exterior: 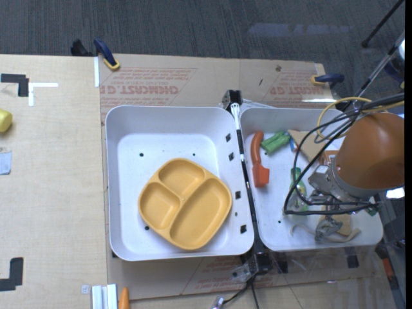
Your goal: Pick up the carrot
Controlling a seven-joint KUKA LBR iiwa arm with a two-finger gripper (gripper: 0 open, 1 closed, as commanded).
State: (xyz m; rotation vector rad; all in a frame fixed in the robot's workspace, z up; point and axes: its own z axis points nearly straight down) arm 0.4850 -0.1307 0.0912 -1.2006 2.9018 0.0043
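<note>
The carrot (259, 161) is a long orange piece lying lengthwise against the left wall of the right bin (273, 234), near its far end. My gripper (327, 228) hangs low over the near right corner of that bin, under the arm's orange band (373, 150). It is well to the right of the carrot and nearer the camera. Cables and the wrist hide most of it. A tan piece (347, 235) lies right beside it.
A green piece (275, 141) and a flat tan piece (308, 148) lie just right of the carrot. A yellow divided plate (185, 203) sits in the left bin (122, 172). A yellow object (4, 120) lies on the bench at far left.
</note>
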